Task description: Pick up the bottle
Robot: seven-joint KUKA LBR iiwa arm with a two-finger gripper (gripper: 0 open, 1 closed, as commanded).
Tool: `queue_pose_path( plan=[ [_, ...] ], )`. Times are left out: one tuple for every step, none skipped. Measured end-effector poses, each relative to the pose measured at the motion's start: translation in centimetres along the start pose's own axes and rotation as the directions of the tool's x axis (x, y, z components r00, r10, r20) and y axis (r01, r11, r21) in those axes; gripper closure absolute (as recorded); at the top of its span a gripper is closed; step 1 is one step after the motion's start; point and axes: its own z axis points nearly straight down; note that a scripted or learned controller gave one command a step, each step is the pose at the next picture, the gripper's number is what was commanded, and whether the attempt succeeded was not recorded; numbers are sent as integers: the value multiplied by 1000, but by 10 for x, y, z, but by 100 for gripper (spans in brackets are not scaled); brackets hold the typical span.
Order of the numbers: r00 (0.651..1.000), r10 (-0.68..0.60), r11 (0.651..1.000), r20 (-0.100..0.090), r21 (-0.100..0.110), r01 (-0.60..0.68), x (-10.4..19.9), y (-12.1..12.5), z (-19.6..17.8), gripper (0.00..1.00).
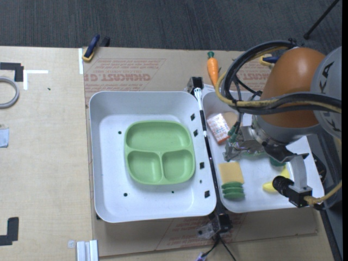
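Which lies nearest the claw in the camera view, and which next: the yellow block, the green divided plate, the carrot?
1. Yellow block, just below-left of the claw, right bin.
2. Green divided plate, left bin.
3. Carrot, outside the bins, toward the top.

My own arm [296,99] covers much of the right bin [247,200] (my fingertips included); a yellow object [269,187] peeks out.

A robotics lab: a grey and orange robot arm [293,91] trailing cables at 3 o'clock reaches over two white bins [103,162] on a cardboard-covered surface [43,162], with tape marks [11,69] at 9 o'clock and dark carpet [136,10] at 12.
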Motion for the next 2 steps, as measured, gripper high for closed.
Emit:
queue_pose_path(
  plan=[
    [999, -52, 999, 1, -1, 52, 73, 7, 1, 100],
    [974, -228, 974, 1, -2, 228, 122, 12, 6, 100]
  ],
)
